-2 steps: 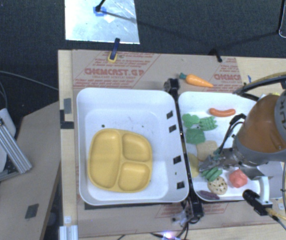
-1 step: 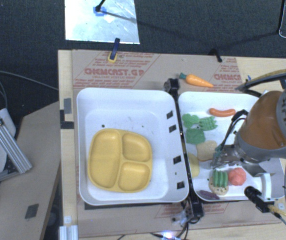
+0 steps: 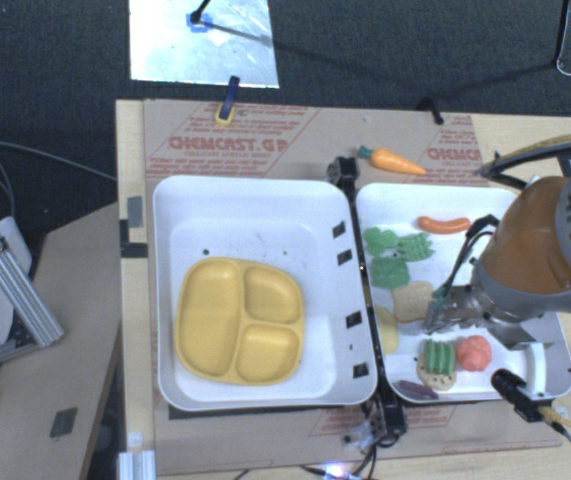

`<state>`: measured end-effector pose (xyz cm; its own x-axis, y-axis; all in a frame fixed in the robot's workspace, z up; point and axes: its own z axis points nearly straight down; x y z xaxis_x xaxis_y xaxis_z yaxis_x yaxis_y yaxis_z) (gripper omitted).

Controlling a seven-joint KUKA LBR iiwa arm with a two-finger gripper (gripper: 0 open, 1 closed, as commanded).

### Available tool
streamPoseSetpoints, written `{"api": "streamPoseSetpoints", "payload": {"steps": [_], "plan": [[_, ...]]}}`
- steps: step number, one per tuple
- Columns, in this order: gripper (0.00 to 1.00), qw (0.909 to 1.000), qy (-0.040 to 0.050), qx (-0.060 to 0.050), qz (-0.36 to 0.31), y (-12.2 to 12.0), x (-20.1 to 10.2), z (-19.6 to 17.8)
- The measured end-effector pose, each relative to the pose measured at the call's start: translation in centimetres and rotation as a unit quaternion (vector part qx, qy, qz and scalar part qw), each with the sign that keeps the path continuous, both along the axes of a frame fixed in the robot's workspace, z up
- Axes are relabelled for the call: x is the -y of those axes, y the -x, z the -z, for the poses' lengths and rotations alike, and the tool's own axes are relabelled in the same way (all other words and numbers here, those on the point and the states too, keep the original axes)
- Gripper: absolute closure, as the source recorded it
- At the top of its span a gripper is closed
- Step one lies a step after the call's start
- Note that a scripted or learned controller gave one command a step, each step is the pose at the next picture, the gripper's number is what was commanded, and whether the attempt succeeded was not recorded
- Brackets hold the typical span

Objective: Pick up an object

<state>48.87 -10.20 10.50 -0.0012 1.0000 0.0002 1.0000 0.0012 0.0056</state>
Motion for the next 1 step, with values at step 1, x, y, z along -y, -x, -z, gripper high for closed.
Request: {"api": "streamPoseSetpoints", "payload": {"steps": [1], "plan": [[0.0, 1.0, -0.0002, 0.0, 0.0, 0.02, -0.01, 0.04]]}}
